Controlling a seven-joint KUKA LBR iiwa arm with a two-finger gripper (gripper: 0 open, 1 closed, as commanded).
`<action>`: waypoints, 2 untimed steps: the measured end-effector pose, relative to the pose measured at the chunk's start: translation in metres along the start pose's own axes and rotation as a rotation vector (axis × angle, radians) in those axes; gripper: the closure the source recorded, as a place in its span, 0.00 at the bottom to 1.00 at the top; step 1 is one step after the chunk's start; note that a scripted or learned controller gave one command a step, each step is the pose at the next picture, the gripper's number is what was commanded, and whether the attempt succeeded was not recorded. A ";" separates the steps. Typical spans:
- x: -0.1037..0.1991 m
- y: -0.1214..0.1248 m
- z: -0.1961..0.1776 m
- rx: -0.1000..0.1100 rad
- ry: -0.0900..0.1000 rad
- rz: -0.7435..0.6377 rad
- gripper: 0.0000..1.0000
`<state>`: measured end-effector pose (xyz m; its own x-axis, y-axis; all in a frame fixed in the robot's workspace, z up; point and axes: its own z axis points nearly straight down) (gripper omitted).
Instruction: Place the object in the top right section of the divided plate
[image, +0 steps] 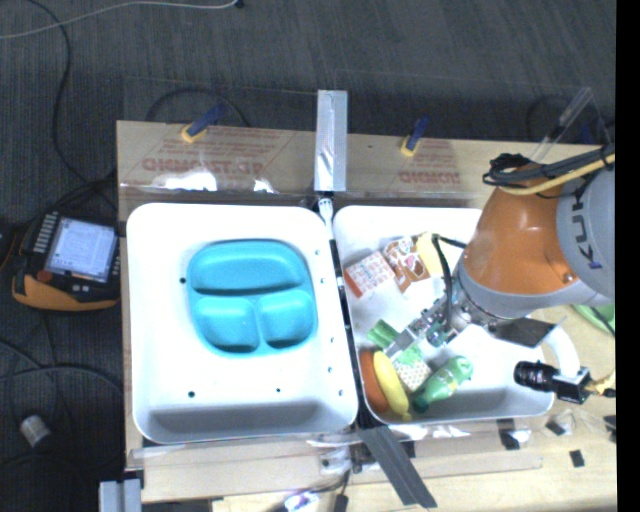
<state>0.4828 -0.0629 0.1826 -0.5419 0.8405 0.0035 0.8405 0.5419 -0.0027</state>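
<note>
Orange band (520, 255) hiding bin (500, 400), end effector (432, 328) unclear

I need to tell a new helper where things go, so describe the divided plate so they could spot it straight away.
Look at the left white bin of the two on the bench. The divided plate lies near its middle: a bright blue, rounded tray with one long section and two smaller ones. The toys and packets are piled in the right bin, under the arm's gripper.
</note>
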 end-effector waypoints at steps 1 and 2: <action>0.023 0.015 0.000 0.000 -0.002 -0.255 1.00; 0.029 0.035 0.000 0.000 0.000 -0.024 1.00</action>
<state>0.4967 -0.0192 0.1825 -0.5622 0.8270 0.0031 0.8270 0.5622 -0.0026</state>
